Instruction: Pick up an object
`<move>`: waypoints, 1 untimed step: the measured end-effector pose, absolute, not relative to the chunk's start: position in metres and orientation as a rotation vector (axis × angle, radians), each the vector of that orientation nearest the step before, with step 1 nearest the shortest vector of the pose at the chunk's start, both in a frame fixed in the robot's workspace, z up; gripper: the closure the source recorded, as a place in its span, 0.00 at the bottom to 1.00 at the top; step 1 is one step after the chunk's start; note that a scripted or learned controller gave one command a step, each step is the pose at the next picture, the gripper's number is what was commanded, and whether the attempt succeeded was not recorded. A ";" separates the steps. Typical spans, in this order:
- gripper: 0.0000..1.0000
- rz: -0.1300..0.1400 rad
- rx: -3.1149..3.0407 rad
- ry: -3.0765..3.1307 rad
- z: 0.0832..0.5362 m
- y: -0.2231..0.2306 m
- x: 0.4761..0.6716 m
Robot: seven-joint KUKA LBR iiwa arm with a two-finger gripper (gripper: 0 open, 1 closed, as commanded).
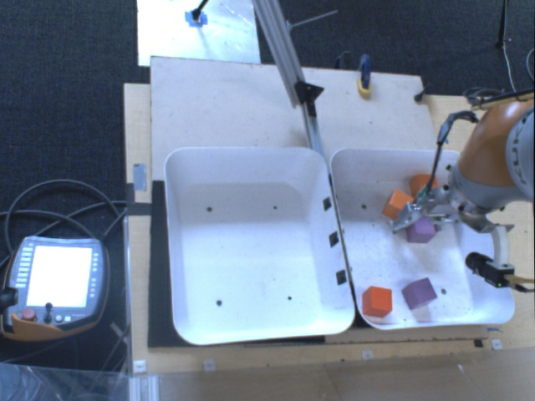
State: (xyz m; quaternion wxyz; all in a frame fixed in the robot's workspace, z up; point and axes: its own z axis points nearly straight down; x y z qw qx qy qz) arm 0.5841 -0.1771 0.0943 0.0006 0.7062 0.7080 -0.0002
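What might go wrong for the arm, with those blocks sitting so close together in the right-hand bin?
1. The gripper sits low among a purple block and two orange blocks, tightly clustered; it may nudge one away rather than catch it.
2. This cluster lies near the right bin's far side, so a pushed block could end up against the wall, harder to reach.

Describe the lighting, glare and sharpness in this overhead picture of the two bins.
Camera view: even, soft light; the left bin shows only a faint shadow under its far wall. Strong glare whitens the pendant screen and the shiny sheet at the top. The picture is slightly soft overall; the gripper among the blocks in the right bin is hard to resolve.
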 end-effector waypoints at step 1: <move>1.00 0.003 2.215 2.224 0.107 -0.177 0.585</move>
